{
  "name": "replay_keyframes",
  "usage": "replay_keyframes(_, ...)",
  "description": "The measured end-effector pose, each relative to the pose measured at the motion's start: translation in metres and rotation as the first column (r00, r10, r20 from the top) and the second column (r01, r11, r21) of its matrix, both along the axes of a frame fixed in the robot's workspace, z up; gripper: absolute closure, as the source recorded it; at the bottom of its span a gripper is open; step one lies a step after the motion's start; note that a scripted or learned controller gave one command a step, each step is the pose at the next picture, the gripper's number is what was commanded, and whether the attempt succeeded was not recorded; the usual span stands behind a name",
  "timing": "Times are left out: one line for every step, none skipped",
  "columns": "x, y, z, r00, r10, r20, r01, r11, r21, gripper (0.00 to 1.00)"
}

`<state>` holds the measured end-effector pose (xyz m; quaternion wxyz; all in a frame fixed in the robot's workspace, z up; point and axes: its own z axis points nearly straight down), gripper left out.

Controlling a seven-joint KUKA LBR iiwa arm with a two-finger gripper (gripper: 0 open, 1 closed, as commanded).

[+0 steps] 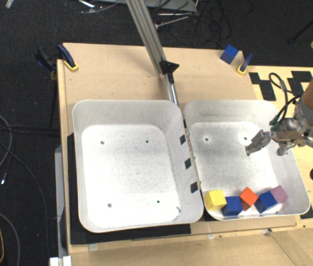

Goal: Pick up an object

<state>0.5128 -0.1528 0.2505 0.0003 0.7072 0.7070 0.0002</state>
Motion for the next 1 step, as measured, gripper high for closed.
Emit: replay_keyframes(0.0069, 0.0397, -0.0798, 1.000, 0.006, -0.009, -0.006, 1.000, 0.003, 0.00)
